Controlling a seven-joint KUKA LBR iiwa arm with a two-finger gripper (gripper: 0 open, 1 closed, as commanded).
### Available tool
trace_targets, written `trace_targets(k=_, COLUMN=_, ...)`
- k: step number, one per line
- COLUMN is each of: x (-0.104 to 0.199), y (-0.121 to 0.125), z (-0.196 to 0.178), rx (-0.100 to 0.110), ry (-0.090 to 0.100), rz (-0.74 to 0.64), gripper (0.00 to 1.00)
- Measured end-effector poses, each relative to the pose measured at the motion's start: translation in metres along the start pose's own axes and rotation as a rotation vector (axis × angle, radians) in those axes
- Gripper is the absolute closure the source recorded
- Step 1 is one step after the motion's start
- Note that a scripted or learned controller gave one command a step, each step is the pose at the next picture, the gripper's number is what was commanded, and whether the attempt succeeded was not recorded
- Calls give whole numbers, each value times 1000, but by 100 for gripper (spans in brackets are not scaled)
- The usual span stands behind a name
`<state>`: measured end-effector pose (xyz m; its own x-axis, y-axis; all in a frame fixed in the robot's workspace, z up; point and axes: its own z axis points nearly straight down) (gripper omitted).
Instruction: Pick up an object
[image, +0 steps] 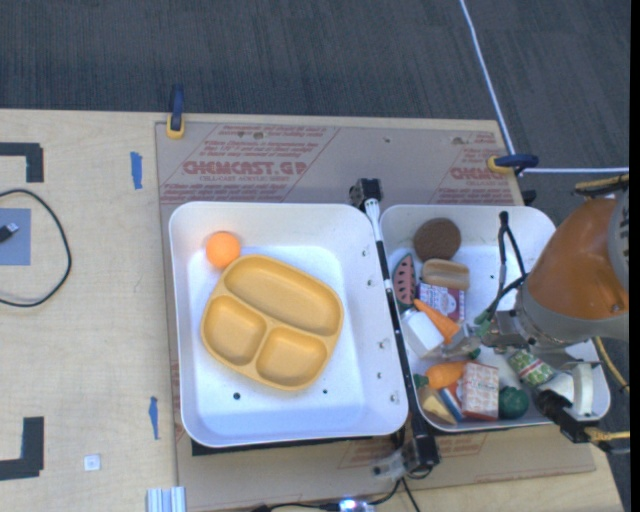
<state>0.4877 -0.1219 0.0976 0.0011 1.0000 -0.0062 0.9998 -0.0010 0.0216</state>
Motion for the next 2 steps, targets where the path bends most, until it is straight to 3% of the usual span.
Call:
trace_targets(k=1, x=0, y=2, z=-10, rx=-5, ry=-1, rz=1, gripper=100)
trace_targets(k=2, x=26, y=126, z=8, rx=20, ry=7, rz=-2, gripper=100)
